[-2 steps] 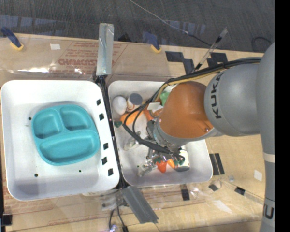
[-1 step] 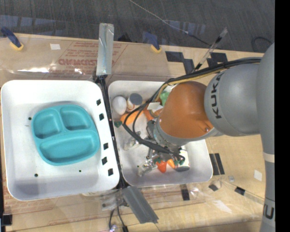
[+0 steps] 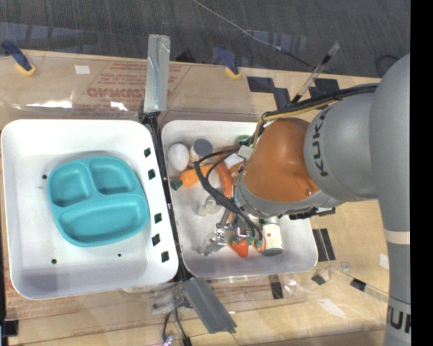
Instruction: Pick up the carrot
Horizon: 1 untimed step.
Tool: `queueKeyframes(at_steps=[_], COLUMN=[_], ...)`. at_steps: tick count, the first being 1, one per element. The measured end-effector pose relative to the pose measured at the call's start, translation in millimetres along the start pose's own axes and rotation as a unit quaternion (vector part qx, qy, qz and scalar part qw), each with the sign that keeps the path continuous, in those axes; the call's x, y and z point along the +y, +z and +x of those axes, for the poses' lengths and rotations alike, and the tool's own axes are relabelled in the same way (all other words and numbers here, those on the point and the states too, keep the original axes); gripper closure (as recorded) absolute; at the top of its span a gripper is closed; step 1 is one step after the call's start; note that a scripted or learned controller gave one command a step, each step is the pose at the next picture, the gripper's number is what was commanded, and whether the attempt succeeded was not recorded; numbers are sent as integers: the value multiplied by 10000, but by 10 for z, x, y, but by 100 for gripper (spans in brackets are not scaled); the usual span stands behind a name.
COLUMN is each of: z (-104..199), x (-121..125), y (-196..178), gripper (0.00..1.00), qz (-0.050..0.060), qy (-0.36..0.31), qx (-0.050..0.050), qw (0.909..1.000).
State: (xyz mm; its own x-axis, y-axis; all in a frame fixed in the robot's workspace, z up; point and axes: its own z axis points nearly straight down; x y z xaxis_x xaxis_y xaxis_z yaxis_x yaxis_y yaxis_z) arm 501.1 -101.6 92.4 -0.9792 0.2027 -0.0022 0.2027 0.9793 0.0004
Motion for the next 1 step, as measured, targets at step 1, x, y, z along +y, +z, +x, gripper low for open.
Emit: queueKeyframes(at_steps=[1], z=[-627], x=[215], y=[-3], gripper=[0], qz=[-1], qy=[196], qx=[0], qw=[9998])
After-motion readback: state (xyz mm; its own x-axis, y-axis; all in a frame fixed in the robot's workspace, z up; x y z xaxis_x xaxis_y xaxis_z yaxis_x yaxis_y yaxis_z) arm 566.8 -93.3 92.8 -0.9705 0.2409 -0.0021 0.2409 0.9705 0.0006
